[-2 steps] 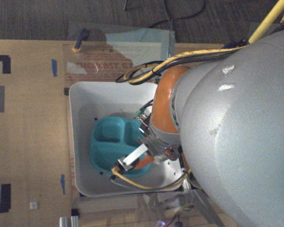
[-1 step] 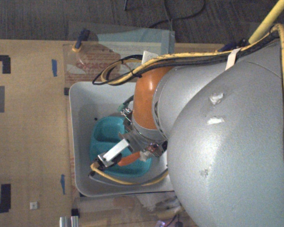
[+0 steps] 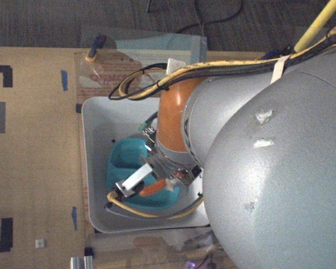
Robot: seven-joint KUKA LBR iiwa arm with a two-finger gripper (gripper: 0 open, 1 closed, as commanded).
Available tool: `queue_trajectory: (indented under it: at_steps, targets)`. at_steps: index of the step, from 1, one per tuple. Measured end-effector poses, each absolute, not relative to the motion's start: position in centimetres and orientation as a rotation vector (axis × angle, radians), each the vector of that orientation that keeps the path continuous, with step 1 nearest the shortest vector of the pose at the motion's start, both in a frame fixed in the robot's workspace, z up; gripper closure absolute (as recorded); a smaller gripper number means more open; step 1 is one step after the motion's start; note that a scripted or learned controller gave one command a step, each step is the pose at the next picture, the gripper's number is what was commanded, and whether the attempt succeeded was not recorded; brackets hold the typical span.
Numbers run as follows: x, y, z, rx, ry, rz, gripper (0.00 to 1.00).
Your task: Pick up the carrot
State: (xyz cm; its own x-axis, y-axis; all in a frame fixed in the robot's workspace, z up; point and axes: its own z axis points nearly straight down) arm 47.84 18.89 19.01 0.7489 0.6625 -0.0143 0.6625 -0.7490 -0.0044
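- the gripper (image 3: 167, 175) hangs low in the white bin (image 3: 95, 150), below the arm's orange band (image 3: 171, 116). its own body and the wrist hardware cover its tip, so i cannot tell whether it is parted, clenched, or has anything in it.
- the carrot (image 3: 153, 190) is right at the tool, a short orange length showing just under and beside the tip. one end runs out of sight beneath the gripper, and whether the two touch cannot be read from here.
- judged by its look, the carrot is a small toy-like piece: light, stiff, smooth-skinned and round, so likely to roll or squirt out of a pinch.
- the best hold would be across its thicker middle, square to its long axis and away from the tapering end.
- just under and beyond the carrot is the teal dish (image 3: 123, 161) that it lies in. the curved wall may crowd a low approach, and the dish looks light enough to shift if nudged.
- farther out from the tool is the bin's wall, then the brown bench (image 3: 33, 150) outside it, well apart from the carrot.
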Motion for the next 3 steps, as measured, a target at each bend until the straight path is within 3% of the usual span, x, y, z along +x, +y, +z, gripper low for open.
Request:
queue_trajectory:
  at_steps: [1,2,3]
  targets:
    - [47.9,19.0,19.7,2.934,1.119,-0.036,1.00]
    - [47.9,14.3,17.5,3.013,0.894,-0.015,1.00]
    - [48.0,20.1,18.6,3.118,0.370,-0.006,1.00]
